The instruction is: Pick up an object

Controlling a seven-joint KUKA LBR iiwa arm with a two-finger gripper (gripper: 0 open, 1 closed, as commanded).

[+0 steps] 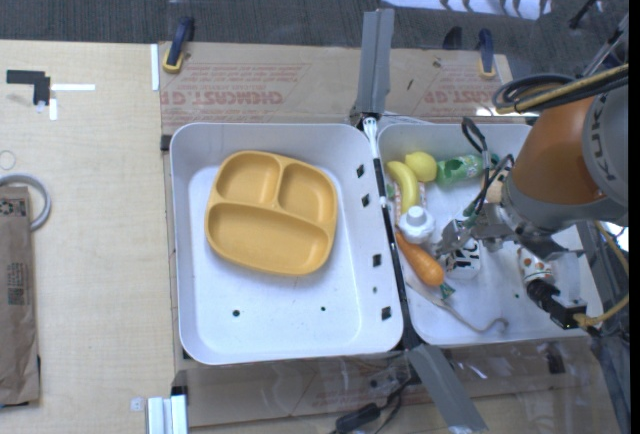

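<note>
Pale wood and cardboard cover the desk (90, 212), which bears two white bins: the left bin (190, 252) holds a yellow divided plate (270, 212), the right bin (480, 317) a banana (403, 184), a lemon (421, 165), a green item (458, 167), a small white bottle (416, 221) and a carrot (421, 261). Reaching in from 3 o'clock, the pincer (458, 247) sits low in the right bin, just at 3 o'clock of the carrot and bottle. Whether it is spread or closed, or has hold of anything, I cannot tell.

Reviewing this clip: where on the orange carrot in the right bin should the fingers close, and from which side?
Probably the orange carrot's thick middle, approached from above, fingers across its width. It lies flat and slanted near the right white bin's left wall, so side access looks tight.
</note>
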